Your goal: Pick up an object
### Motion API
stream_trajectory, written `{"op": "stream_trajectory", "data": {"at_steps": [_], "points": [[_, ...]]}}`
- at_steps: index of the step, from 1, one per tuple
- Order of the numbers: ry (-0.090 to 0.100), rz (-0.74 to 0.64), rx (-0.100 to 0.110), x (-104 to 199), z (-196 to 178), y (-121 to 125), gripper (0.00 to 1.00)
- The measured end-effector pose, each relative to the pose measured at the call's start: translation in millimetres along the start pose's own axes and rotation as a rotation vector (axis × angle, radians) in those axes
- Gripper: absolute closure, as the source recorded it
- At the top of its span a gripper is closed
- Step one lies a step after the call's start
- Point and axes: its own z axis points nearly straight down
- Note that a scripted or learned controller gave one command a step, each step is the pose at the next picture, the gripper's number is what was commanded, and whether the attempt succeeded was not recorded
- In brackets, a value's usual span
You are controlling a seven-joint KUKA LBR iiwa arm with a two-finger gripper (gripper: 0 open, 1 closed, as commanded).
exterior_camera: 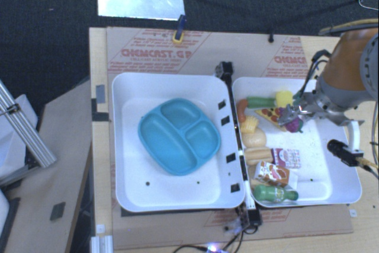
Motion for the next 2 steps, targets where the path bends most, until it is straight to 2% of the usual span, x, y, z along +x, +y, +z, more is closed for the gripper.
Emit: {"op": "stream_trajectory", "data": {"at_steps": [1,2], "points": [[0.0,-0.004,-0.001,6.0,-51.5,10.5,1.0],[0.001,-0.003,0.001,5.9,-83.0,12.0,1.0]]}}
